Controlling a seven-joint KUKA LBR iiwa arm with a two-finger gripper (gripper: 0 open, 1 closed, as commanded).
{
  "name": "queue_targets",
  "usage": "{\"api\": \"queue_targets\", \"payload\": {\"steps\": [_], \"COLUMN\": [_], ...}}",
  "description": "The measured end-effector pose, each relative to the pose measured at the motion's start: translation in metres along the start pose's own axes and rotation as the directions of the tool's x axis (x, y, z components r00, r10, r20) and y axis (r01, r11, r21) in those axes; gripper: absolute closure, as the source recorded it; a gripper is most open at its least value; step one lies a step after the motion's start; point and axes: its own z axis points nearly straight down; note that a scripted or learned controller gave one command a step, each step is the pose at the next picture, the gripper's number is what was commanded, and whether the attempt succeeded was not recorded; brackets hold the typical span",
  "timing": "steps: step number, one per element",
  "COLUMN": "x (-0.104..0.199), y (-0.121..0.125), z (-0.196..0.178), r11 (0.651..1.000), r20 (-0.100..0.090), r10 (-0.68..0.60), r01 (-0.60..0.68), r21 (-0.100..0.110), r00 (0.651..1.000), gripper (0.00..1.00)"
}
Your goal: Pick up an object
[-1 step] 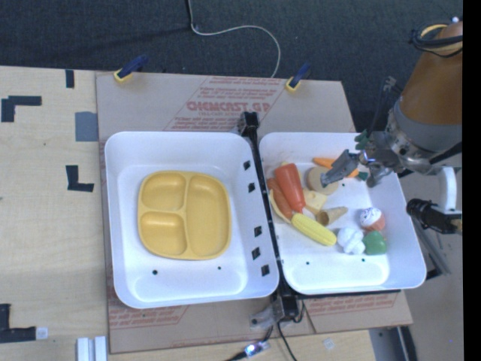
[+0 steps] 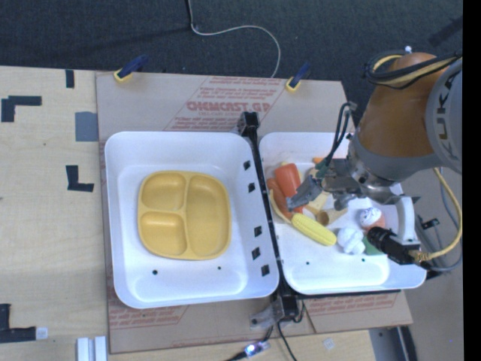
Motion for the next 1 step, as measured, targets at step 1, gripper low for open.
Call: {"api": "queue_targets", "payload": {"steps": [1], "x": [0.0061], "y": [-0.0284], "z": [0.0687], "r11": [1.0], "r20": [0.0], "r10": [0.005], "r01": [-0.005], "r21": [0.005], "r00": [1.0], "gripper": [0.0]}}
